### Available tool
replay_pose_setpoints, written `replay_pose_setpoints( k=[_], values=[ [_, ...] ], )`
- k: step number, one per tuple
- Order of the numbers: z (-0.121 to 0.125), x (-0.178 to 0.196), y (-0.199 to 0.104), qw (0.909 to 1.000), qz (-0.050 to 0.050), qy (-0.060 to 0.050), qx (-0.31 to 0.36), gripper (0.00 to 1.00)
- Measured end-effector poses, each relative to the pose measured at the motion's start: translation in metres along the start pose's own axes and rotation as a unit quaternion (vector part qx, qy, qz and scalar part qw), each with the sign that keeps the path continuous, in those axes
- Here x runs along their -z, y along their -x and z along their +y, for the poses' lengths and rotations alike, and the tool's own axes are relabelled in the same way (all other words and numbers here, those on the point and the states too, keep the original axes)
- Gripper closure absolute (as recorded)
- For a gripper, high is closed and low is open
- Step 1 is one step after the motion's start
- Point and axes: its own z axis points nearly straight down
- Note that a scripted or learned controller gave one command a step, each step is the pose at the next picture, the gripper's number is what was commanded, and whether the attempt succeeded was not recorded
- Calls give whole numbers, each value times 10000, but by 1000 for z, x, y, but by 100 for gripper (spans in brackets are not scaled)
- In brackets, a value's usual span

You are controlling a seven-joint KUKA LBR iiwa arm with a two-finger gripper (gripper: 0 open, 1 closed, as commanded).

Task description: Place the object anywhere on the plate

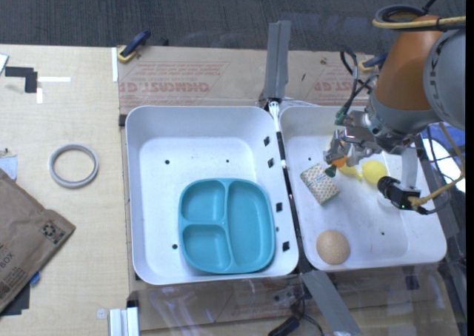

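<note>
My two-finger gripper [342, 151], grasp state I cannot tell, hovers at twelve o'clock over the small patterned box [320, 183], presumably to carry it to the turquoise three-compartment plastic plate [226, 225].

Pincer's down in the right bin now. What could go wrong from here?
1. The pincer sits between the patterned packet and the yellow object, so it may nudge or catch the wrong one.
2. The blue plate lies in the other bin, across the divider; a weak grasp could drop there.
</note>
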Motion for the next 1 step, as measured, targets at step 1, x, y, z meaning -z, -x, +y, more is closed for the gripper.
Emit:
replay_pose_setpoints(
  k=[1],
  values=[
    [-55,0,-68,9985,4,-4,545,100]
  ],
)
